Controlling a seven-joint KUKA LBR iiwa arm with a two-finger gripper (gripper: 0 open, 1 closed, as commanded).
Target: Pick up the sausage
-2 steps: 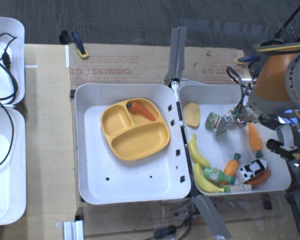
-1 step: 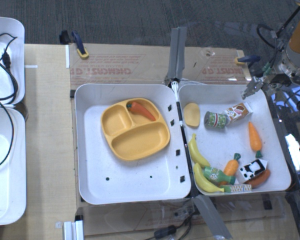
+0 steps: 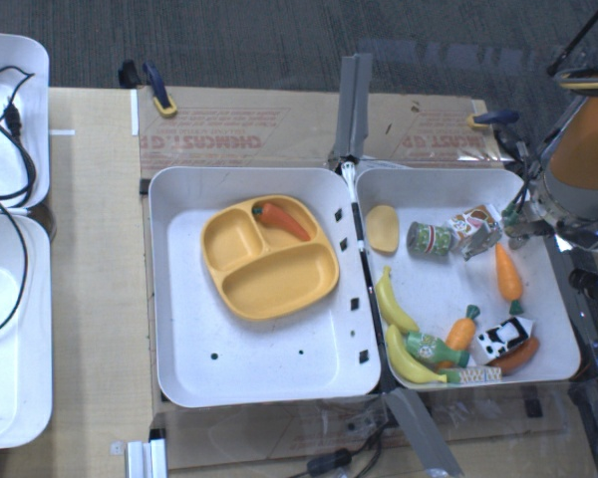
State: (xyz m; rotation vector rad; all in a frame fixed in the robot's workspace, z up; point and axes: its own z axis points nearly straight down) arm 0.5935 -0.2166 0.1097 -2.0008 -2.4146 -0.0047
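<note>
Pincer (image 3: 526, 225) at right bin's far edge, finger state unclear; sausage (image 3: 516, 356) nearer camera, lying aslant.

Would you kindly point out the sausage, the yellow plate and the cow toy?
sausage (image 3: 519, 355), camera view, on its reddish-brown middle.
yellow plate (image 3: 279, 285), camera view, on its bare large compartment.
cow toy (image 3: 500, 338), camera view, on its black-and-white body.

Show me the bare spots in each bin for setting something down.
Left bin: bare floor below the yellow plate, toward the near wall. Right bin: a small bare patch between the bananas, can and carrot; its near right corner is crowded.
</note>
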